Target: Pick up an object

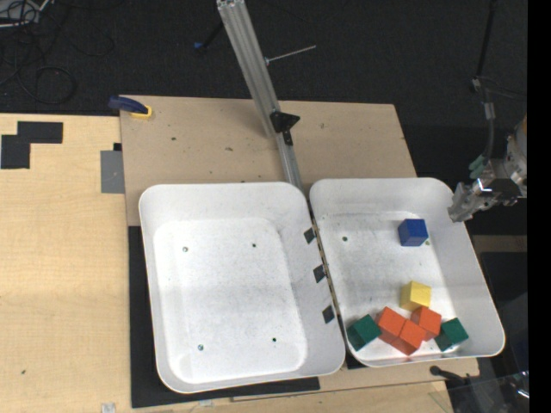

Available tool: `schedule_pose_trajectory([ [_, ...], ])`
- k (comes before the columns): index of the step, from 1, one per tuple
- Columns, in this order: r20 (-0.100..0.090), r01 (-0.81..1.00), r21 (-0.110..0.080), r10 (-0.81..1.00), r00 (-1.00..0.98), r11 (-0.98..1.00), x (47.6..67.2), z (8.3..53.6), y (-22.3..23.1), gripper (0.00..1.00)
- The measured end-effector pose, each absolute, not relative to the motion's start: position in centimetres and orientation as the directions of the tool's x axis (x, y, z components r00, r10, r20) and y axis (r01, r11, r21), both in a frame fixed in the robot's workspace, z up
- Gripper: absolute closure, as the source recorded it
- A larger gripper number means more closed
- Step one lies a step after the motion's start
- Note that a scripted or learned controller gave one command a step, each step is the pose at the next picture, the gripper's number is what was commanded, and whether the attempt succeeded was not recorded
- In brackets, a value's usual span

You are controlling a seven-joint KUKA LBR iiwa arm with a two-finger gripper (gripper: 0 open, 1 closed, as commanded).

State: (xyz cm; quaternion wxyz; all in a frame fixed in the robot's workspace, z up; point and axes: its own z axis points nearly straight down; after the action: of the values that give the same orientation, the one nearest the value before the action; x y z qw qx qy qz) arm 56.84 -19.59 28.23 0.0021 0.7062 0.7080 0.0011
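Jaws on the small metallic two-finger gripper point(462, 203): can't tell open or closed, too small and blurred at the right rim of the right-hand shallow white plastic bin point(379, 200); nothing visibly held

Relation that matters: nearest candidate is the small blue cube point(413, 231), sitting alone on the right bin floor, to the camera-left of the gripper and slightly toward the bottom of the view. Near but apart, not touching. Clear floor all round it, so my read is it's the easiest grab

Cube faces look roughly square to the bin walls, no real long axis, so approach angle shouldn't matter much

Other options, all in the right bin's near corner, well apart from the gripper:
- small yellow cube point(418, 294), just above the cluster
- two orange-red blocks point(406, 327) touching each other
- dark green block point(364, 329) on the cluster's left, touching or nearly touching the orange
- second dark green block point(451, 334) on the right, against the bin wall

Cluster is tight, so I'd guess fingers would hit neighbours there

Left-hand shallow white plastic bin point(164, 205) has no objects showing on its floor

Judgement: pick not started. Next move would be inward over the rim toward camera-left, then down on the blue cube
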Motion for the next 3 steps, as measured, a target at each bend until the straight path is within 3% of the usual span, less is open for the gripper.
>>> schedule_pose_trajectory([
  [3, 0.003, 1.0, -0.005, 1.0, -0.004, 0.004, 53.5, 27.1, -5.4, 1.0],
])
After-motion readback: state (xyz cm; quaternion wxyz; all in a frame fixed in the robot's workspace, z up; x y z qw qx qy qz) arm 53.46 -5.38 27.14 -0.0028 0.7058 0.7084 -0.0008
